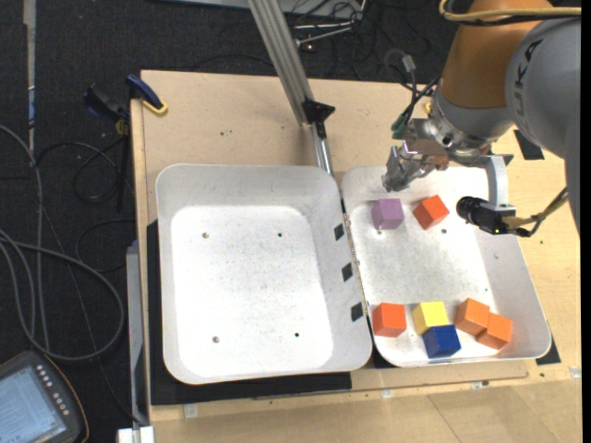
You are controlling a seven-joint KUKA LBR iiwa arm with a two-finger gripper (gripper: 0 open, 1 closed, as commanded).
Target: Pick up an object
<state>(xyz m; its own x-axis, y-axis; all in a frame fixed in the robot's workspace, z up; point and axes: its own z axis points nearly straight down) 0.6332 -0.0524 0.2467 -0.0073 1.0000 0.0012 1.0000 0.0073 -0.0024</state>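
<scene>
Seemingly at the approach step, the gripper [399, 179] hovers just above the purple cube [388, 213], finger spread impossible to tell, and next needs a short descent.

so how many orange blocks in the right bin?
4. One near the far end beside the purple block; one at the near edge; two touching, and, in the near right corner.
</scene>
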